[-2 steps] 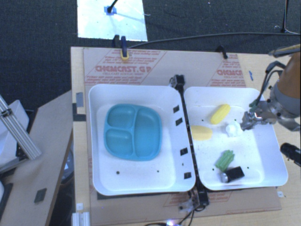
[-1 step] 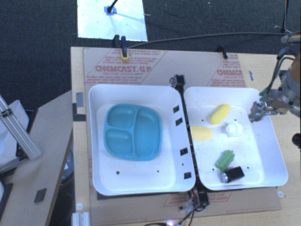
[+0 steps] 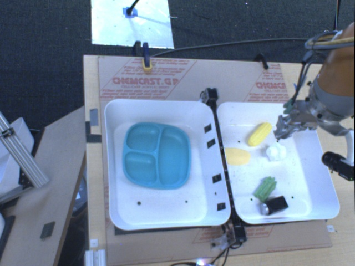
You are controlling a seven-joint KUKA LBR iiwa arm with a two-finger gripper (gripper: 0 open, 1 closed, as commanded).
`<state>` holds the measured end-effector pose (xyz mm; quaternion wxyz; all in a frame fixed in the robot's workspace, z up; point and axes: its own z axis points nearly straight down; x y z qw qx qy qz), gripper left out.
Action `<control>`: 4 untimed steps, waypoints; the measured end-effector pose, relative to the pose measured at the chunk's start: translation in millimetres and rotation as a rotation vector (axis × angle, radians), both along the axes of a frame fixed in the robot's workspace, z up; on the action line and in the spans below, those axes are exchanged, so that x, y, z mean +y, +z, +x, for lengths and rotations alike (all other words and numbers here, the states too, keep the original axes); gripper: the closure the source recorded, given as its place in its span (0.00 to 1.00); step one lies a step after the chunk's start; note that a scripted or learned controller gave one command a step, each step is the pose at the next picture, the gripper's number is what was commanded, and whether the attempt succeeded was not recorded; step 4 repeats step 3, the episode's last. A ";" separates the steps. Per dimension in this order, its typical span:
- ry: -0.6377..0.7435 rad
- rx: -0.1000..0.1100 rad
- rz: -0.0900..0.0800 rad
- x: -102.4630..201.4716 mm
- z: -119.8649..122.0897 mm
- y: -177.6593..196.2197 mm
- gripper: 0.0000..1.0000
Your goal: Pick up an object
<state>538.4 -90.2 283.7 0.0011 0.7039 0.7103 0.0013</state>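
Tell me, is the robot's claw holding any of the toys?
Nothing is seen in it. The gripper hangs just above the small white thing, beside the corn.

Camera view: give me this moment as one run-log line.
gripper: over right bin, above white object | beside corn cob | nothing seen held | blue tray in left bin

Blue plate (image 3: 156,155), yellow corn (image 3: 259,134), green veg (image 3: 265,187)
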 end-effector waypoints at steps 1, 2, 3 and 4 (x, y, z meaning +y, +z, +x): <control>0.001 0.002 0.002 63.1 8.5 -8.5 1.00; -0.001 0.001 0.000 106.8 19.0 -11.8 1.00; -0.001 0.003 0.001 160.9 17.3 -28.8 1.00; -0.001 0.003 0.001 160.9 17.3 -28.8 1.00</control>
